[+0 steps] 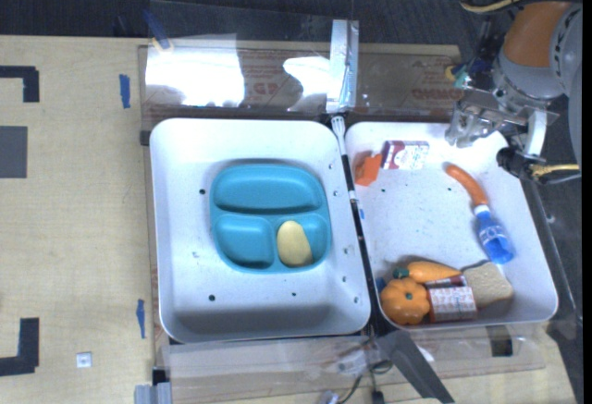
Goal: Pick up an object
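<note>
Approach is the step we judge to be in hand: the gripper [474, 127] hangs over the far right corner of the right bin [546, 287], and we see nothing between its fingers. Whether the claw stands open or closed we cannot tell, as the metal parts blur together at this size.

Candidates for the pick all lie in that right bin. Nearest the gripper we see an orange carrot-like piece [465, 182] lying at a slant, and just beyond its lower end a blue bottle [494, 239]. Against the dividing wall, at the far side, a small white and red packet [405, 155] lies beside an orange scrap [367, 168]. Along the near edge a little pumpkin [405, 299], a second orange piece [433, 272], a red-labelled packet [452, 301] and a tan sponge-like block [488, 283] crowd together, touching.

In the left bin [176, 208] a blue divided tray [268, 213] holds a yellow egg-shaped object [294, 243] in its near right compartment.

For the next move we think the carrot-like piece is the easiest target: it lies apart from the others with bare floor on both sides. We would shift over its middle, turn the fingers across its long axis, and descend straight. The clustered objects would ask for more care.
</note>
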Robot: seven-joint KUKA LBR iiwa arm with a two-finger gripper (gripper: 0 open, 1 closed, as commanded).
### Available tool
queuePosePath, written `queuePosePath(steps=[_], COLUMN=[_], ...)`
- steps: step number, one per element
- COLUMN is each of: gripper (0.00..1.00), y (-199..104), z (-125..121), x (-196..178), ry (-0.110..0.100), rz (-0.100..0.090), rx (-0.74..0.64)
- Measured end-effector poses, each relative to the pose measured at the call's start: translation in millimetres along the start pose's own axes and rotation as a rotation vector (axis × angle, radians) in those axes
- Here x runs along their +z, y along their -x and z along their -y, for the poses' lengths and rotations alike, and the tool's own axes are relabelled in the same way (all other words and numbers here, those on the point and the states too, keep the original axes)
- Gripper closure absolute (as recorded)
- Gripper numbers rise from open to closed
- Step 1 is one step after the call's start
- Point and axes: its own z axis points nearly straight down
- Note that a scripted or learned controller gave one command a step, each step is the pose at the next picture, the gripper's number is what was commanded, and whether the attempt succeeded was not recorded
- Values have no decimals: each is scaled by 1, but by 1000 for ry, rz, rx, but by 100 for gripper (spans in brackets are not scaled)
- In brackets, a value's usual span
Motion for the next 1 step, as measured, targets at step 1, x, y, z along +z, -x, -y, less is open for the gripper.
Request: queuePosePath(steps=[1], gripper=[0], y=[2], z=[1], x=[2], ry=[-5], rz=[1], rx=[3])
